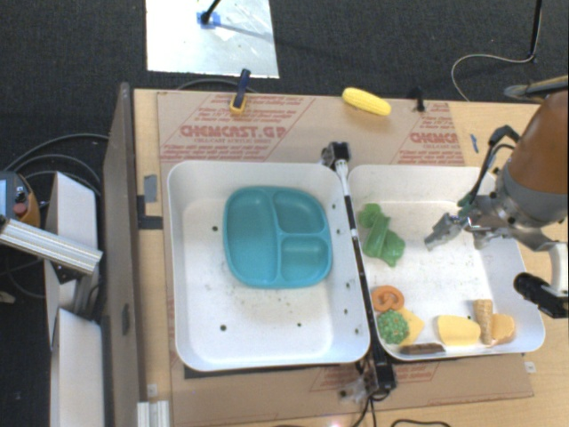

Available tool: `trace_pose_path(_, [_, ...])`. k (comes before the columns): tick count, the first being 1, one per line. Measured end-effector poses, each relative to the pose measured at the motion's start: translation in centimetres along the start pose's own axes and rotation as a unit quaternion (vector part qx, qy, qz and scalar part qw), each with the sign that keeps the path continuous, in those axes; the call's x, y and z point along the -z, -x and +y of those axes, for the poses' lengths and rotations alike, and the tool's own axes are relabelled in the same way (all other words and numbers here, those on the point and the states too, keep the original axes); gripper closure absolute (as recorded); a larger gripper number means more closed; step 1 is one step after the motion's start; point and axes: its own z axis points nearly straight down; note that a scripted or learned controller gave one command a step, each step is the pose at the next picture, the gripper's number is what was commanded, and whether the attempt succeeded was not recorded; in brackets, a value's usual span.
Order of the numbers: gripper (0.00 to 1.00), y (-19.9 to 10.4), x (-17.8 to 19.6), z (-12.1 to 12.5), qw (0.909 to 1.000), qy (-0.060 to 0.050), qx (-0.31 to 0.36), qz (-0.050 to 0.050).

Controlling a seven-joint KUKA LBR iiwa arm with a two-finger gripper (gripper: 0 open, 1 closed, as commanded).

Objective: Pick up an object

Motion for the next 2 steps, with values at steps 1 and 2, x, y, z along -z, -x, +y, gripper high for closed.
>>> trace_pose_path(1, [0.00,-5.1,-7.1,3.0,1.0000,-0.002,0.003,0.002])
trace_pose_path(2, [0.00,-4.8,-12.6,5.0,1.0000,0.001,0.001,0.001])
